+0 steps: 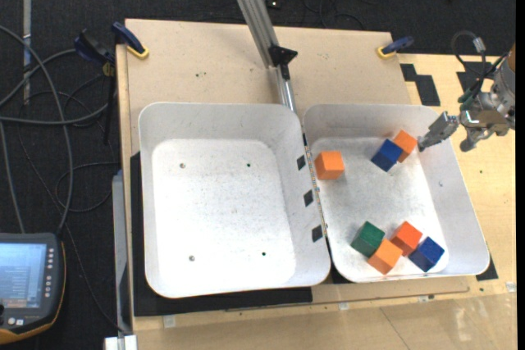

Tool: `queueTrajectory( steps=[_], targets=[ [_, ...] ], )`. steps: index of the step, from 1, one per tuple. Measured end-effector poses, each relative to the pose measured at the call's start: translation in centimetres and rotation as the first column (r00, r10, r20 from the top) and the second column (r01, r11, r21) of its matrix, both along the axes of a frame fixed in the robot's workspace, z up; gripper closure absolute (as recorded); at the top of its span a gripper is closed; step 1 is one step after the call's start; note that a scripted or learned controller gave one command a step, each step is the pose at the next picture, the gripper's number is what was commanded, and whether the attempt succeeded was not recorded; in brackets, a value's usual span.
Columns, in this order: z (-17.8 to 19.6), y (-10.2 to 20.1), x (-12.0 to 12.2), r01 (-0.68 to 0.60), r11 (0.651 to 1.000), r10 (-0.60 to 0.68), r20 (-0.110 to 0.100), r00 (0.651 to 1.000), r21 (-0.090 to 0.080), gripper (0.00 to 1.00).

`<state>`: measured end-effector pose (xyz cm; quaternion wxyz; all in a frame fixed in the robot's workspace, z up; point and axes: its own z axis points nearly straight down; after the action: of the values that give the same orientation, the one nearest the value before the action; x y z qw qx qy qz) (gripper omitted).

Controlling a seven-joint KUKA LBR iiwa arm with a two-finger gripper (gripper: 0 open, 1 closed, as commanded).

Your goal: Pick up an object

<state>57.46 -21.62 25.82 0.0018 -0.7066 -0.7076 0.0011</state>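
Overhead view of the counter (213, 61) carrying two white bins. The right bin (459, 201) holds seven blocks: an orange block (330, 164) near its left wall, a blue block (385, 155) touching an orange one (403, 143) towards the far right, and a near-edge cluster of green (368, 238), two orange and blue. The gripper (459, 135) hangs at the bin's right rim, jaws apart and apparently holding nothing, though the view there is poor. No block is lifted; approach, closure and raising all remain.
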Motion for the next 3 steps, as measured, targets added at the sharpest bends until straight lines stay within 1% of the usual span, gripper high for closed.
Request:
queueTrajectory(
  steps=[1,3],
  targets=[
    [0.3,0.0,0.1,-0.002,1.0,0.002,0.004,1.0,-0.002,0.0],
    [-8.4,-0.3,0.4,0.001,1.0,-0.001,0.001,1.0,-0.001,0.0]
  ],
)
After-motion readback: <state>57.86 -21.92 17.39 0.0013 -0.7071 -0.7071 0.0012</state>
